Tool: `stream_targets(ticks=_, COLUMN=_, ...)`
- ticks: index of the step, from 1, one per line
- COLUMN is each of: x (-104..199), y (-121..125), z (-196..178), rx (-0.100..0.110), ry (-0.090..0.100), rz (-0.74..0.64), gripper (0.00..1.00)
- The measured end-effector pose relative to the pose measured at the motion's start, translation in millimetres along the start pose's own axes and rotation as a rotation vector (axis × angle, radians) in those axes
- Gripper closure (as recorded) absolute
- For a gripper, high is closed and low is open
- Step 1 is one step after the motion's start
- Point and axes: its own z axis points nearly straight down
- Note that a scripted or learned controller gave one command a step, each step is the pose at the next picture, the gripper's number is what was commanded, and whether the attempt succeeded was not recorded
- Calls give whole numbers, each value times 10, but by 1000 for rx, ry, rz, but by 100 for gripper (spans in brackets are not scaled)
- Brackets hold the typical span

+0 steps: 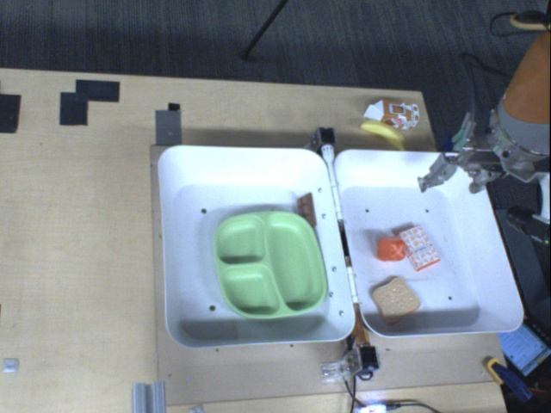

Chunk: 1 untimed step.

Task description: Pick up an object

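Currently the approach step: the claw (451, 172) hangs spread and unloaded over the right bin's (491, 256) far corner. Next, descend toward the orange object (391, 249) mid-bin.

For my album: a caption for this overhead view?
Gripper above right bin; green tray in the left.

The arm (527, 110) came in at three o'clock — a broad orange band over a pale grey wrist ring. Below it sat a dark metal gripper (454, 172) with thin grey prongs and small brackets — a hint of green showed on its upper side.
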Motion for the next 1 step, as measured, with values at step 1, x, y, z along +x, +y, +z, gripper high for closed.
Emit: stream_targets(ticks=1, x=-571, y=-177, z=1128, rx=3, ry=0, rz=3, gripper=0)
